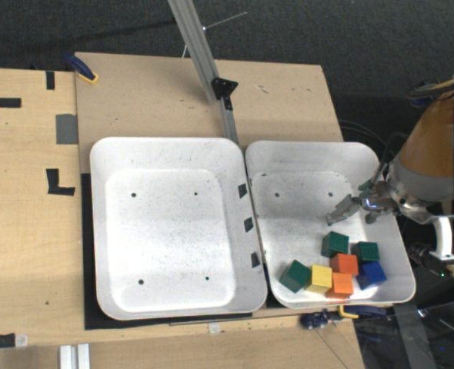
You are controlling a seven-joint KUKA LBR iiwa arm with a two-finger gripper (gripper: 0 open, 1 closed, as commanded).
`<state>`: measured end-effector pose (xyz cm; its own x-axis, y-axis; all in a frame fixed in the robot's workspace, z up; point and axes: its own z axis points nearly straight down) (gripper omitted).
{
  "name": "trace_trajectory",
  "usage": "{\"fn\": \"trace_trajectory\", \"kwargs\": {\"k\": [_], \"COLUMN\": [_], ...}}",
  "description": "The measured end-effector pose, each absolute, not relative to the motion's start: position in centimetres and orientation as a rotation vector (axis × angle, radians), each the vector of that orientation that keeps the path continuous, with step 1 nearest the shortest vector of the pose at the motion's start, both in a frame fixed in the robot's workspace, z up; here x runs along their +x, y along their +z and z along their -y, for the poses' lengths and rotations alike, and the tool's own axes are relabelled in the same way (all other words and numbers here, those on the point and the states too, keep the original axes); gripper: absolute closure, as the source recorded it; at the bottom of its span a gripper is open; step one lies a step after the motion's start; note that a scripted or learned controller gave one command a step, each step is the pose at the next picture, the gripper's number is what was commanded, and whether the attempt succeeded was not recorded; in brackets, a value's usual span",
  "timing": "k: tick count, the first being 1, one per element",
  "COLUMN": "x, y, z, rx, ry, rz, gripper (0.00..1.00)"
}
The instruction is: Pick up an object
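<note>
- Over the right-hand shallow white plastic bin (pixel 288 160), the grey two-finger gripper (pixel 350 207) hangs above bare floor, just up from the pile of small coloured cubes. Its fingers look spread apart with nothing between them, so no grab yet.
- Stuff to pick is all crammed in the corner of that bin nearest the camera: a dark green cube (pixel 335 244) closest to the gripper, another green cube (pixel 367 250) beside it, an orange cube (pixel 345 264) touching both, a blue cube (pixel 372 274) by the rim, a yellow cube (pixel 322 276), a second orange cube (pixel 342 284) and a green cube (pixel 295 275) tipped on an angle at the end farthest from the blue one.
- My worry: they're packed so tight that a finger coming down probably lands on top of a neighbour instead of sliding into a gap, and just shoves the pile around.
- Cubes hugging the bin rim leave little room for a finger on the wall side, so I'd guess a slip or a scrape on the rim.
- The tilted green one could squirt out when pinched.
- The left-hand white bin (pixel 111 160) isn't a factor.
- Writing or brands: none I can read anywhere, just black tape marks on the light wooden table (pixel 27 129).
</note>
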<state>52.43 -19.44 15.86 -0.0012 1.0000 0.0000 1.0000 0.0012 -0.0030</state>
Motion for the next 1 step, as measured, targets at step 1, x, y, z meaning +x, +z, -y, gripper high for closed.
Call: {"fn": "trace_trajectory", "kwargs": {"k": [1], "x": [51.97], "y": [9.44], "z": [19.56], "rx": [-2.216], "ry": [0.007], "rz": [2.217], "gripper": [0.00]}}
